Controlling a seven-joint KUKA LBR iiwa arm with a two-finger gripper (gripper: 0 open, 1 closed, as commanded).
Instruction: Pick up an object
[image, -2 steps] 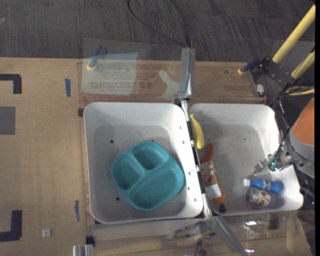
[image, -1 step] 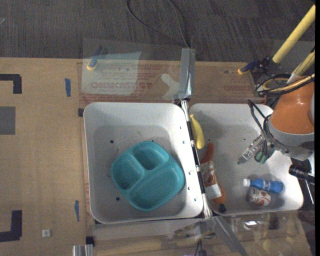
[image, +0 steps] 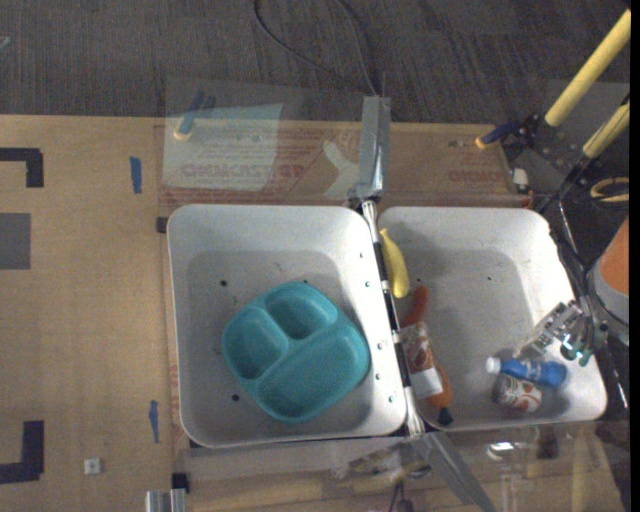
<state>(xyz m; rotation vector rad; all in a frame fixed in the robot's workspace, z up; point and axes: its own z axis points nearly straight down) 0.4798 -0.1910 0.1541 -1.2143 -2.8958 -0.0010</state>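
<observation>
Blue bottle (image: 532, 373) and can (image: 517, 394) beside gripper (image: 562, 330) (jaw state unclear), banana (image: 396, 266), sauce bottle (image: 422, 352) along divider, teal plate (image: 297, 350) left.

The arm (image: 612, 280) reaches in from the right, its gripper (image: 560, 330) low.

dim, soft overhead light, slightly grainy picture

the white bins (image: 190, 240) glowed brightest, glare washed a clear sheet (image: 225, 145) at top, and the floor (image: 150, 50) stayed dark and blurred.

teal plate (image: 297, 352), yellow banana (image: 397, 266), white bins (image: 190, 260)
</observation>
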